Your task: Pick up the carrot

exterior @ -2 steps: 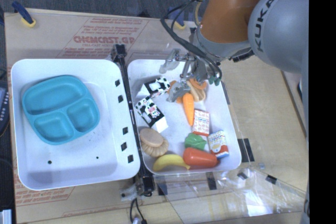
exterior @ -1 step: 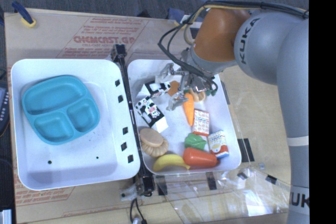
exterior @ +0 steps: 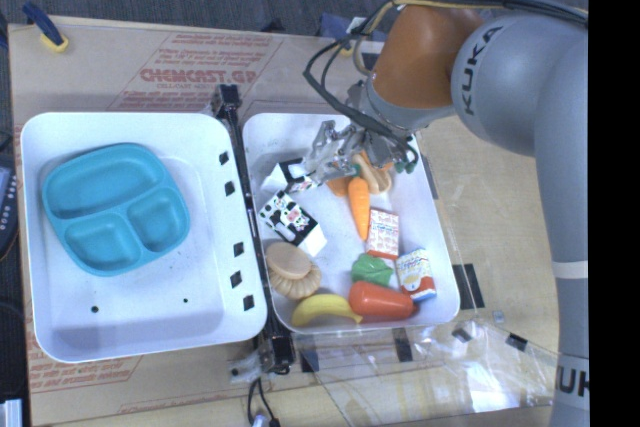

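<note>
Orange carrot (exterior: 358,203), tapered tip pointing down, lying in right bin

Colours: carrot (exterior: 358,204) orange. Divided plate (exterior: 113,207) light blue. Bins (exterior: 130,325) white. Small carton (exterior: 289,218) w/ black-and-white cow pattern. Banana (exterior: 322,310) yellow. Pepper (exterior: 380,300) red w/ green top (exterior: 371,269). Arm (exterior: 520,75) grey w/ orange band (exterior: 425,55). Bench (exterior: 150,65) tan, red print.

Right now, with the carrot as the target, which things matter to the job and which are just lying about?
Part of the job:
carrot, in the right bin
gripper, over the carrot's top end

Just lying about:
blue tray in the left bin
banana
red pepper
cow-print carton
round biscuit
small can
</note>
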